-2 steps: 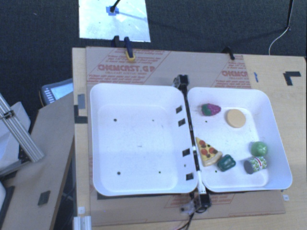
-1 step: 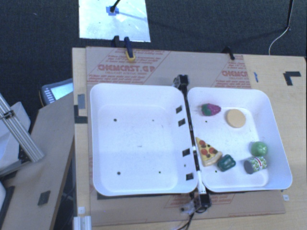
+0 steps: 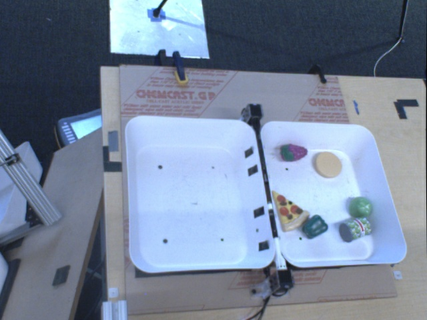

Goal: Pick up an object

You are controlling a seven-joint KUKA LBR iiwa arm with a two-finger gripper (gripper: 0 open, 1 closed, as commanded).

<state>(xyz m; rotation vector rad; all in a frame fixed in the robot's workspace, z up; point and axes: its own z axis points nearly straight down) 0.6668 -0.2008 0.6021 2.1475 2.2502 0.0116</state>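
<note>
Currently on my screen, listed as stock for a pick of any one object.

Bins, two: left bin (image 3: 193,199) and right bin (image 3: 385,179), white and shallow, side by side on a printed board (image 3: 220,89) laid over the counter (image 3: 410,139). I judge the board is clamped at its upper edge, one yellow clamp (image 3: 179,74), so the bins cannot slide under a push.

Objects, six, all in the right bin, which makes it the source:
- pink and green piece (image 3: 292,153), one, upper left of that bin.
- tan disc (image 3: 327,165), one, just beside it to the right, apart.
- pizza slice (image 3: 288,210), one, lying flat near the dividing wall.
- dark green piece (image 3: 314,227), one, touching or nearly touching the slice's lower right corner; I cannot tell which.
- green ball (image 3: 360,207), one, right side.
- small can (image 3: 354,229), one, on its side just below the ball.

By my reading the disc stands clearest of its neighbours and the walls, so it offers the easiest approach; the slice sits low and close to the wall.

Tool: apart or together, I cannot tell from this frame. Nothing is lifted yet.
</note>
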